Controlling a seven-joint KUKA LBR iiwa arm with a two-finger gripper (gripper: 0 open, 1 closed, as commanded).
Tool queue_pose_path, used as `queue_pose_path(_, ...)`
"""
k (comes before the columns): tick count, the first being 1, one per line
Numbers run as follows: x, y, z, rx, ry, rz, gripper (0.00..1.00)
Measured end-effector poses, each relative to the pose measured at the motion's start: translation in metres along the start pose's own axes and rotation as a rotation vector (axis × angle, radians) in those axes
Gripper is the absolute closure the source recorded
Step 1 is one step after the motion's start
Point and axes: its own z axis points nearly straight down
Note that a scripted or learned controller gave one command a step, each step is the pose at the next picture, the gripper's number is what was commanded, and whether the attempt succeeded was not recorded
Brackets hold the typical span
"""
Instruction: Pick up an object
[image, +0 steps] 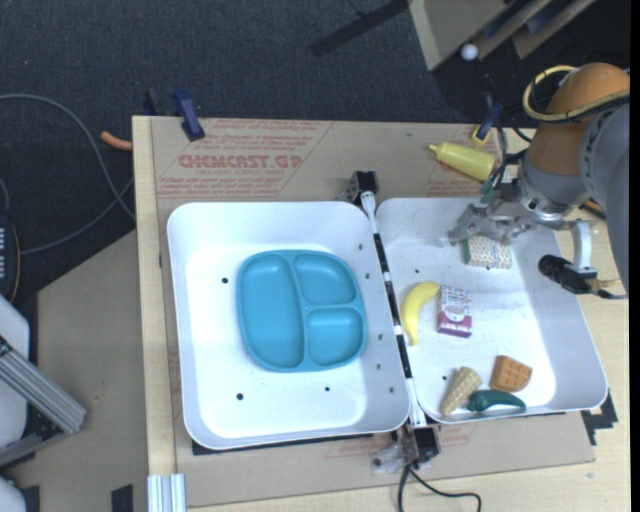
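- Two bins sit side by side on the bench; the left bin (200, 300) carries a blue tray (300, 308) at its middle, well apart from the gripper.
- Near the right bin's (560, 330) left wall lies a banana (416, 310), with a small red-and-white packet (456, 311) just beside it.
- Along that bin's front edge sit a cone (459, 389), a waffle (511, 374) and a dark green piece (497, 402), close together.
- Near the bin's back edge, a pale speckled packet (490, 253) lies directly under the gripper (487, 226); this looks like the likeliest pick.
- The arm (570, 150) reaches in over the back right corner, wrist bent down, the gripper low over the packet.
- Whether the tool is released or clenched cannot be told; the packet is not seen to be gripped.
- Risk: the packet looks flat and thin, so a closing tool could skate over it or push it away rather than catch it.
- Risk: being close to the back wall, a shoved packet could wedge against the rim.
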Motion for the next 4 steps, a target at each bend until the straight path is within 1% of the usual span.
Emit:
queue_pose_path(1,0.000,0.001,-0.012,-0.005,-0.003,-0.001,1.00)
queue_pose_path(2,0.000,0.001,-0.012,-0.004,-0.003,-0.001,0.00)
queue_pose_path(3,0.040,-0.008,0.003,-0.008,-0.005,0.001,0.00)
queue_pose_path(4,0.018,0.002,0.004,-0.007,-0.001,0.001,0.00)
